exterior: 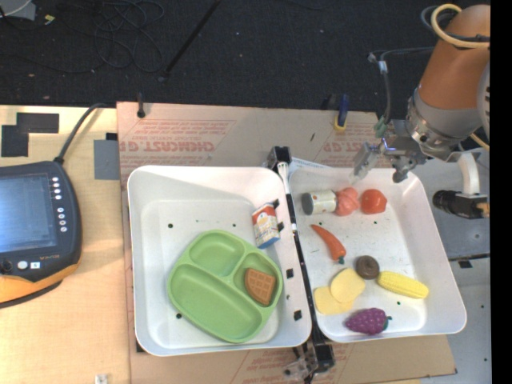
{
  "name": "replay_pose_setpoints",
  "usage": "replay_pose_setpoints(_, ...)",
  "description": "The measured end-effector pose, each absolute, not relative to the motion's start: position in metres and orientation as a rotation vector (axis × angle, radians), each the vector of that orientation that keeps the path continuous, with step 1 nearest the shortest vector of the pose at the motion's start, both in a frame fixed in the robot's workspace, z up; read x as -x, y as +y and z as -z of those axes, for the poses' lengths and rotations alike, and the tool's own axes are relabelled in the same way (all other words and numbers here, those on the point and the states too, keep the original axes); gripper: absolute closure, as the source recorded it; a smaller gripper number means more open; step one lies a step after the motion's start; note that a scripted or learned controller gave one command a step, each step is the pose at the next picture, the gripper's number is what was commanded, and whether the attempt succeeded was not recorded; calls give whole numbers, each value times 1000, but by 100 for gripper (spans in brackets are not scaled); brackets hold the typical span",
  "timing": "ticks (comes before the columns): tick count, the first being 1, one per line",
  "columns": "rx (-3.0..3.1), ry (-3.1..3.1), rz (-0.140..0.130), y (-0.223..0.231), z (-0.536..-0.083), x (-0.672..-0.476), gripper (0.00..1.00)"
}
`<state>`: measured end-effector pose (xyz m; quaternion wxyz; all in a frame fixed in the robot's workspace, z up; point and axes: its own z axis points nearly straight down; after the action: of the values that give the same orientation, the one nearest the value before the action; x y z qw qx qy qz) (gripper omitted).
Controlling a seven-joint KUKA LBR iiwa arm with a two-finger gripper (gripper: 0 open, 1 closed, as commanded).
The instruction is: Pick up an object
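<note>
My gripper (382,165) hangs over the far rim of the right bin (438,238), its two fingers spread apart with nothing between them. Just in front of it lie a red tomato (373,202), a pink fruit (346,201) and a small can on its side (318,202). Further forward in the same bin are a red chili pepper (329,242), a brown donut (367,266), a yellow corn cob (402,285), pale yellow slices (340,292) and purple grapes (366,321).
The left bin (152,214) holds a green divided plate (212,290) with a brown waffle (259,286) on it, and a small carton (266,225) near the dividing rim. A tablet (32,222) lies at the far left of the bench.
</note>
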<state>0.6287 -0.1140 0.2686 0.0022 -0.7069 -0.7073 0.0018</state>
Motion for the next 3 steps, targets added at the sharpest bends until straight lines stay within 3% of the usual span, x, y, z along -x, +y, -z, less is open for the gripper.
replay_pose_setpoints(1,2221,-2219,-3,-100,-104,-604,0)
replay_pose_setpoints(2,2229,-2220,5,-90,-89,-554,0)
replay_pose_setpoints(3,2218,-2221,0,-96,-88,-594,0)
